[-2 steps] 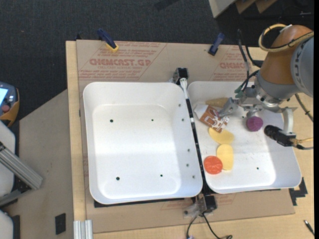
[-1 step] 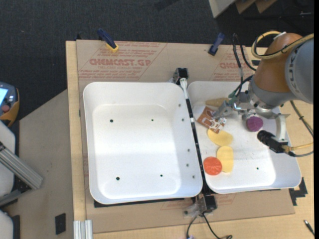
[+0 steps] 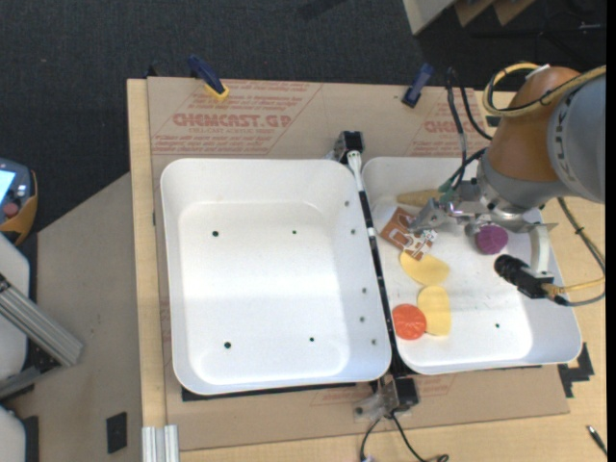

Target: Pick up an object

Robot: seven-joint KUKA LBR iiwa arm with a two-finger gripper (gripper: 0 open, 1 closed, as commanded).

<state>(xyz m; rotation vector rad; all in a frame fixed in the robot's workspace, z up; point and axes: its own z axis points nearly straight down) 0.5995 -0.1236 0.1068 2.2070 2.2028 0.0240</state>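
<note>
My gripper (image 3: 430, 221) reaches into the right bin (image 3: 500, 340) from the right, low over its upper left part. Its tip is right beside a small brown and white packet (image 3: 402, 232). A tan flat piece (image 3: 416, 198) lies just behind it near the bin's far wall. A purple ball-like object (image 3: 491, 238) sits under the wrist. Two pale yellow pieces (image 3: 424, 269) (image 3: 435, 310) and a red-orange round piece (image 3: 409, 322) lie toward the bin's front left. Nothing shows as lifted.
The left bin (image 3: 192, 287) stands beside the right one, with a black divider rail (image 3: 371, 248) between them. A black cable plug (image 3: 518, 275) hangs from the arm over the right bin. Blue clamps (image 3: 209, 77) (image 3: 418, 83) hold the cardboard base at the back.
</note>
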